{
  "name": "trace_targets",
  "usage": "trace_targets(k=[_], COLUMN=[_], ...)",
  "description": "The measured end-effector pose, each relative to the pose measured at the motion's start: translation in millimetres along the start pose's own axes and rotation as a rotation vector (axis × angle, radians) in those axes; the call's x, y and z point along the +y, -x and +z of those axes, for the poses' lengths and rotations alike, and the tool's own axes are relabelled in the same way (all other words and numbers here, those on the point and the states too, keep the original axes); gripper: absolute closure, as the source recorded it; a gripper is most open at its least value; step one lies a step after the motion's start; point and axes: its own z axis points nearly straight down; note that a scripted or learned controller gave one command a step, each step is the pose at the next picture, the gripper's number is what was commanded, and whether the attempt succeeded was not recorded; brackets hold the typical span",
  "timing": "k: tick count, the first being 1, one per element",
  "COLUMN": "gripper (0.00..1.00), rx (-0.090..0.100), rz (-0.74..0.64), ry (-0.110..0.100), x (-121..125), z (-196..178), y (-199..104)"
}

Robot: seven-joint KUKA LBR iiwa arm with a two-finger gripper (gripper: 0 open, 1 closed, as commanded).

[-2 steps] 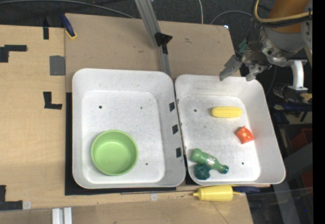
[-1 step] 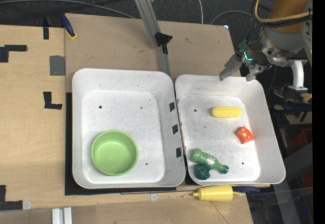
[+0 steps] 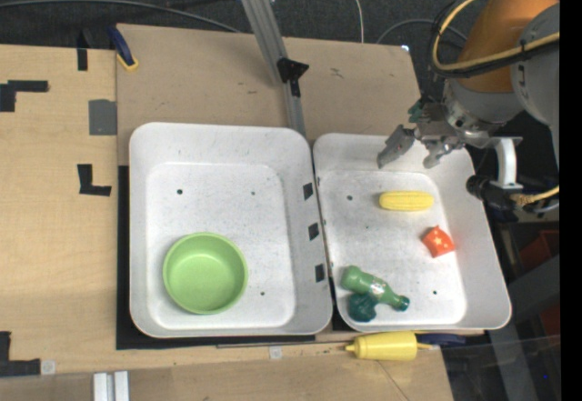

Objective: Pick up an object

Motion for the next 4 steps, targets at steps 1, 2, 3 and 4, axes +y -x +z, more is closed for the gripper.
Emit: trace_targets(k=[1, 2, 3, 4], gripper=[0.00, 0.00, 1.00, 1.00], rx=[-0.001, -0.001, 0.000, -0.001], rz=[0.001, 0.000, -0.002, 0.001], ry=[0.001, 0.003, 0.006, 0.011], x=[-5, -6, -5, -11], z=[48, 92, 80, 34], y=[7, 5, 5, 8])
